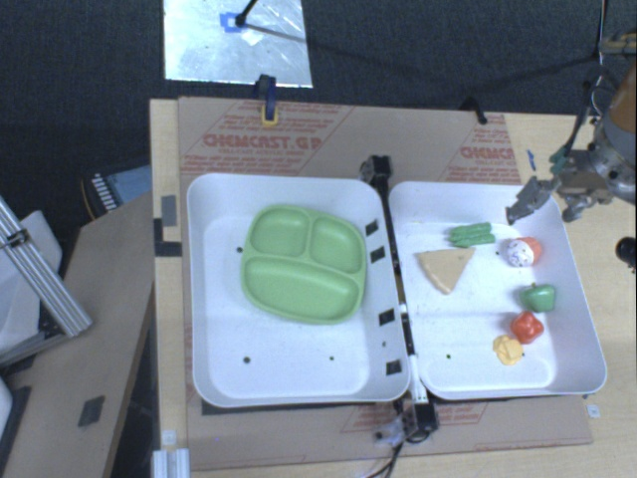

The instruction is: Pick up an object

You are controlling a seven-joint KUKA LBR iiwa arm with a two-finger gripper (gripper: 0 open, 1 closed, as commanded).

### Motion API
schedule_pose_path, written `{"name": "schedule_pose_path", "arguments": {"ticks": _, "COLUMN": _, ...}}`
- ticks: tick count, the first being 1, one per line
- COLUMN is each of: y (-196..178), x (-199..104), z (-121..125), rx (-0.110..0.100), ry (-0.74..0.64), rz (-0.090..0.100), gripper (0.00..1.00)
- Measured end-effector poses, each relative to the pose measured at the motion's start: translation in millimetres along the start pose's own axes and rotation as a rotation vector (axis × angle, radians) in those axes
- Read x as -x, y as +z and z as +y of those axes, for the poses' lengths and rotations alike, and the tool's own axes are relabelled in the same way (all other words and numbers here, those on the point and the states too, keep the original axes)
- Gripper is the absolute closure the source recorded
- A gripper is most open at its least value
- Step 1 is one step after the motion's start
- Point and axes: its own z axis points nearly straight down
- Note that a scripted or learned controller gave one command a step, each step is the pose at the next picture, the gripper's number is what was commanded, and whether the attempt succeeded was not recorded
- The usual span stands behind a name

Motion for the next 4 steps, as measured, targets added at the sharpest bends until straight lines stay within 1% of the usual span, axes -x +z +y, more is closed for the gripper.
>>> {"name": "schedule_pose_path", "arguments": {"ticks": 1, "y": -7.0, "x": -0.5, "z": 1.8, "rx": 0.012, "ry": -0.003, "rz": -0.002, "gripper": 0.00}}
{"name": "schedule_pose_path", "arguments": {"ticks": 2, "y": 52.7, "x": -7.9, "z": 2.1, "rx": 0.008, "ry": -0.002, "rz": -0.001, "gripper": 0.00}}
{"name": "schedule_pose_path", "arguments": {"ticks": 3, "y": 103.8, "x": 1.9, "z": -0.5, "rx": 0.008, "ry": -0.001, "rz": -0.002, "gripper": 0.00}}
{"name": "schedule_pose_path", "arguments": {"ticks": 4, "y": 166.2, "x": 1.7, "z": -1.6, "rx": 0.008, "ry": -0.001, "rz": -0.001, "gripper": 0.00}}
